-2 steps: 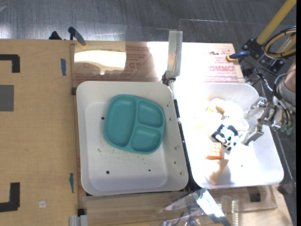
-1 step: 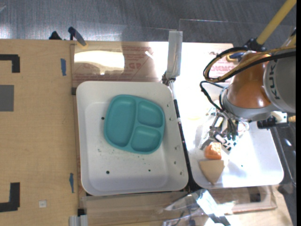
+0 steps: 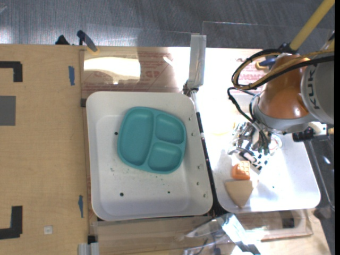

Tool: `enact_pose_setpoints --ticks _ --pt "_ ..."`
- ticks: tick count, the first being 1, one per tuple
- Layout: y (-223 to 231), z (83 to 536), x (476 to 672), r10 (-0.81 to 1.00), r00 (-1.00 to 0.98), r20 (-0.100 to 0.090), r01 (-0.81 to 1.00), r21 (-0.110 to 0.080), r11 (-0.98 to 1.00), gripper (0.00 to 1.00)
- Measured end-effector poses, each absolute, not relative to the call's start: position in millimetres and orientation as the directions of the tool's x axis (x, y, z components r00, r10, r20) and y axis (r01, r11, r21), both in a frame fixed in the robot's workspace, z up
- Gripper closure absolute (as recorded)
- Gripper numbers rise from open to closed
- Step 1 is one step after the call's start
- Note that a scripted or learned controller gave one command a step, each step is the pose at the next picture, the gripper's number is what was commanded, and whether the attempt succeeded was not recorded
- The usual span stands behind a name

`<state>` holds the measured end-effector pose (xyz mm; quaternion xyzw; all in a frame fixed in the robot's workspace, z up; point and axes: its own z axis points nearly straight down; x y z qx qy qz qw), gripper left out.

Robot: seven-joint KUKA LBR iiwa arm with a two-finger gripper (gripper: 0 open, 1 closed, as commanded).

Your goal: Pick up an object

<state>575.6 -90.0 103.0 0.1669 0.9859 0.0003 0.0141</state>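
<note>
White bins on a cardboard-covered bench; grey floor behind.

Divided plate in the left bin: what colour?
Teal, plain with no pattern; the divided plate shows clearly in the camera view.

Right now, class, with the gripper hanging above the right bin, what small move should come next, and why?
Probably a short descent toward the small orange waffle-textured block. The gripper hovers just above it in the right white bin, with nothing visibly between its fingers; a tan wedge-shaped piece sits beside the block.
</note>
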Motion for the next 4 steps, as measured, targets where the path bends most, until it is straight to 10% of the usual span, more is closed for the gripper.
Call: enact_pose_setpoints --ticks 1,3,4 --pt "-87 192 605.6 0.344 -0.939 -0.016 0.344 0.004 0.939 1.00" --pt "-196 282 633.1 -0.344 -0.939 -0.011 -0.344 -0.007 0.939 1.00" --pt "-223 352 630.2 -0.217 -0.976 -0.014 -0.217 -0.007 0.976 1.00"
